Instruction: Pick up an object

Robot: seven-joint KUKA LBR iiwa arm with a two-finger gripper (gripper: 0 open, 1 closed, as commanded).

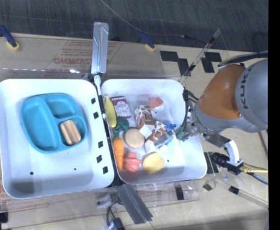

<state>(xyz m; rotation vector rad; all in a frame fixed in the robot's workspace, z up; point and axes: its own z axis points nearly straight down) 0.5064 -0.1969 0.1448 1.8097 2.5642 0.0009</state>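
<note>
The big grey arm [247,99] with its orange band reaches in from the right and bends down over the right edge of the right bin [190,164]. Its jaws sit low by the toys, near a small blue and white packet [162,131]; I cannot tell how they stand. The right bin holds a banana [110,111], a carrot [118,152] and a yellow lemon [152,162]. The left bin [15,171] holds a blue plate [39,119] with a brown bun [70,132] on it.

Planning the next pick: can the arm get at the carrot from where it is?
Probably, but awkwardly. The carrot lies against the right bin's far wall, hemmed by a yellow piece and a pink one; the arm hangs over the opposite rim.
</note>
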